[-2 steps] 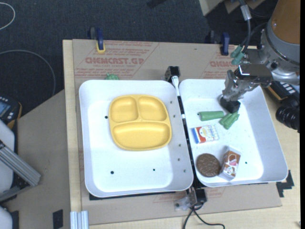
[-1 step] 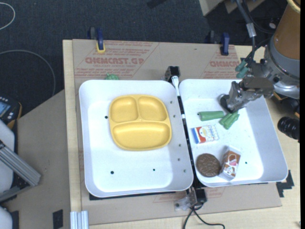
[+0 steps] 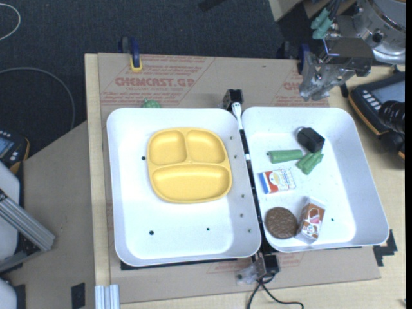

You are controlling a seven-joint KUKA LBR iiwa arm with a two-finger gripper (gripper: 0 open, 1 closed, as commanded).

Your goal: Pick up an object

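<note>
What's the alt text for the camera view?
The end effector hovers above the right bin's far rim, over green sticks, a black block, a brown disc and cartons. A yellow divided tray sits in the left bin.

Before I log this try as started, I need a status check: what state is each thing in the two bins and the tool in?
Yellow plate: lying flat in the left bin, three sections bare.
Black block: resting in the right bin.
Two green sticks: lying down.
Card: flat, face up.
Brown cookie: flat.
Small carton: tipped on its side.
Tool: raised past the right bin's far edge, holding nothing.
</note>
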